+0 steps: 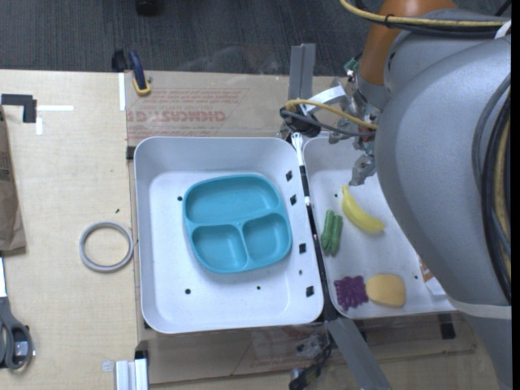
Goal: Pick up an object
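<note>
Yellow banana (361,214) in right bin (321,177), just below pincer (360,171); pincer state cannot tell.

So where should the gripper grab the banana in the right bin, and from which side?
Probably across the banana's middle, coming straight down. It lies flat on the right bin's floor, running from upper left to lower right, so the fingers should close across its narrow width. The green bean pod lies close to its left.

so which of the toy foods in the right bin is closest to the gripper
The yellow banana. It lies just below the gripper, while the green beans, purple grapes and yellow-orange piece sit farther down the bin.
</note>
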Available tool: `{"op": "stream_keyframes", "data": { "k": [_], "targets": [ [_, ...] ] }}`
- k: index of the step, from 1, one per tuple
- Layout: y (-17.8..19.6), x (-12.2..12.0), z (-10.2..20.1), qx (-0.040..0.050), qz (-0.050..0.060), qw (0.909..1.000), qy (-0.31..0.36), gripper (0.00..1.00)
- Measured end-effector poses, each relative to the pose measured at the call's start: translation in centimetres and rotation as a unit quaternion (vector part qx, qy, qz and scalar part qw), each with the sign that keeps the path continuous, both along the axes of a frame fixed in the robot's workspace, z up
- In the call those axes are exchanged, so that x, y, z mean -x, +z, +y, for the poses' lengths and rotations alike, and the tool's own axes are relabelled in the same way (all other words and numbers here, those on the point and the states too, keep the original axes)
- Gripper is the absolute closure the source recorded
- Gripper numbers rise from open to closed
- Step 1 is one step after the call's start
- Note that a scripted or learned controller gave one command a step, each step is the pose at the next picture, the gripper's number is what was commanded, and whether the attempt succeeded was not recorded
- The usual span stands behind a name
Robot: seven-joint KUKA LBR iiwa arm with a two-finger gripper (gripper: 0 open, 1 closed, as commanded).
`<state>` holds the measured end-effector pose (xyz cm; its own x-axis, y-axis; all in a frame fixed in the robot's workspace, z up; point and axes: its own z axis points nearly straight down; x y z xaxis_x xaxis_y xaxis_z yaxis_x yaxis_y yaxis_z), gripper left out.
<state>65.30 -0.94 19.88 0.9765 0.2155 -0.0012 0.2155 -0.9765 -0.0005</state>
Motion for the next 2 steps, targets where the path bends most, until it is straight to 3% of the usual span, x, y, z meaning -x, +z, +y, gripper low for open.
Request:
{"op": "stream_keyframes", "data": {
  "k": [1, 2],
  "targets": [
    [-0.8, 7.3, -5.1, 0.0004, 0.002, 0.9996, 0.028, 0.00],
    [-0.8, 1.7, -4.0, 0.0003, 0.001, 1.0000, -0.009, 0.00]
  ]
}}
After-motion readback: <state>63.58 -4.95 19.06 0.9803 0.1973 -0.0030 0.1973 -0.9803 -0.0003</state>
